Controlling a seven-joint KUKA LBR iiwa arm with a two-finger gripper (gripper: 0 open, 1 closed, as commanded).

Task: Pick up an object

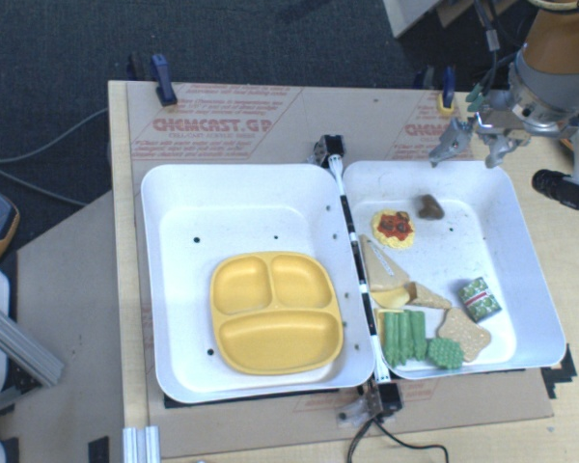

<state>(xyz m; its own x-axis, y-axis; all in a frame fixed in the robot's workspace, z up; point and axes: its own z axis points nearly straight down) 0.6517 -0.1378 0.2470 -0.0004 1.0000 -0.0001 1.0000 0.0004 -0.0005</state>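
Above the far edge of the right bin (521, 196), the gripper (468, 141) is hanging with its fingers spread apart and nothing between them, clear of the bin floor. Candidate objects are lying below it in that bin. A small brown lump (429, 205) is sitting nearest, close to the far wall, with a toy pizza slice with red topping (395, 228) just beside it toward the centre divider. Toward the near edge, a green carton (481, 299) is resting apart by the right wall, while green beans (403, 336), a broccoli piece (446, 353), a cracker (463, 334) and pale wedges (386, 276) are crowding the near-left corner, touching one another. The left bin (174, 258) is carrying a yellow divided plate (275, 312) at its middle. Judged from this layout, the brown lump and the carton are offering the most open floor around them for a descent; the crowded corner would likely be obstructing finger entry.
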